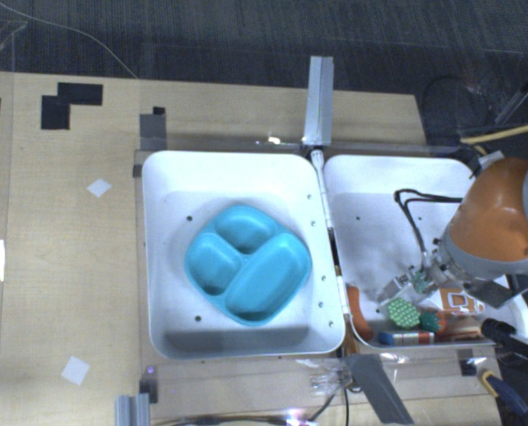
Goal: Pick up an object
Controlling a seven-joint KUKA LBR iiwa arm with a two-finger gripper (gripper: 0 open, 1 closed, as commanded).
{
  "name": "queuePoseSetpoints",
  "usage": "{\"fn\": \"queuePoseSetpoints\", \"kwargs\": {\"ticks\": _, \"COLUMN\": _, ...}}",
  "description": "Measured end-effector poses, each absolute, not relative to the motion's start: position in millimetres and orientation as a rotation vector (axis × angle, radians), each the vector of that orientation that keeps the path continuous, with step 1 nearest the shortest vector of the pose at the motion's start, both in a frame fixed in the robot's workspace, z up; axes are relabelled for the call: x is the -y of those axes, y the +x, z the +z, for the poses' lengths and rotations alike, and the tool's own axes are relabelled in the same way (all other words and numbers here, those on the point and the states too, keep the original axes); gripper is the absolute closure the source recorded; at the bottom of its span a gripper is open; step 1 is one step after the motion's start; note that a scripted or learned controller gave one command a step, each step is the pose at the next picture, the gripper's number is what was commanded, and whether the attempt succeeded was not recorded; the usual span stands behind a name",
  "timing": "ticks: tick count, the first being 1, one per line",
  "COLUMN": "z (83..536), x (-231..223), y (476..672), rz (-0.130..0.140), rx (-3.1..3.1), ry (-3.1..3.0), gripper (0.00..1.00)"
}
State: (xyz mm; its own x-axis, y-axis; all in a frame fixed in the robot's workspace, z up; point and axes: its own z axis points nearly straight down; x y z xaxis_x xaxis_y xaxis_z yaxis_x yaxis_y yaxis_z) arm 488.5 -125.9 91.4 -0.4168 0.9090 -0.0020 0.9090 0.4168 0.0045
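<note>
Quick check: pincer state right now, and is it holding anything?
Pincer: low in the right bin, just above a green object; open or closed cannot be told, and nothing is seen in its grip.

Overhead slant on both bins [246, 171] (fixed)

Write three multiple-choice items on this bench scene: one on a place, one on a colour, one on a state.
1. Where does the divided plate lie?
A. left bin
B. right bin
C. on the bench outside the bins

2. What colour is that plate?
A. red
B. blue
C. yellow

3. How does the plate lie?
A. upside down
B. on edge
C. flat, compartments up

Answers:
1 A: it sits in the left bin, while the gripper is over the right bin.
2 B: it is light blue.
3 C: its three hollows face the camera.
</note>
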Motion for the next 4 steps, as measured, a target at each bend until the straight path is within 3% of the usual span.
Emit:
{"fn": "queuePoseSetpoints", "kwargs": {"ticks": 1, "z": 90, "x": 104, "y": 533.7, "rz": 0.008, "rx": -2.776, "ry": 1.438, "gripper": 0.00}}
{"fn": "queuePoseSetpoints", "kwargs": {"ticks": 2, "z": 88, "x": 141, "y": 628.6, "rz": 0.005, "rx": -2.797, "ry": 1.409, "gripper": 0.00}}
{"fn": "queuePoseSetpoints", "kwargs": {"ticks": 3, "z": 89, "x": 124, "y": 557.6, "rz": 0.007, "rx": -2.758, "ry": 1.484, "gripper": 0.00}}
{"fn": "queuePoseSetpoints", "kwargs": {"ticks": 4, "z": 90, "x": 154, "y": 500.2, "rz": 0.004, "rx": -2.772, "ry": 1.451, "gripper": 0.00}}
